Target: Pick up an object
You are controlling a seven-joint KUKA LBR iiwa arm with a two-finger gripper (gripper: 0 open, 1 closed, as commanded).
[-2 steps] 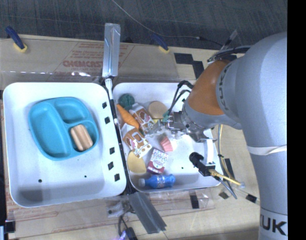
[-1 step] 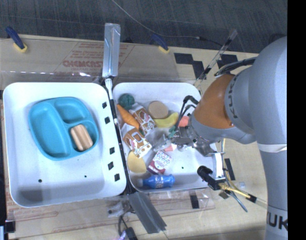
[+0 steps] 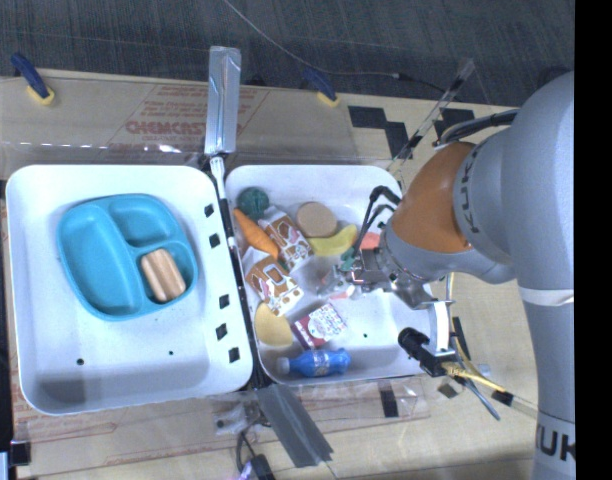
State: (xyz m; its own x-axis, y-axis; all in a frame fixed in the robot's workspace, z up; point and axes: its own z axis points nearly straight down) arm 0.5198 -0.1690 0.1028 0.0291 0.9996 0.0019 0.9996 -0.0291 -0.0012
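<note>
The gripper (image 3: 354,268) hung low over the right bin (image 3: 371,182), among the toy food by the banana (image 3: 335,240); whether its fingers were apart, nobody could tell.

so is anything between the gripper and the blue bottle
Yes. The gripper hovers over the middle of the right bin, while the blue bottle lies at the near wall. A small red and white packet sits between them.
</note>
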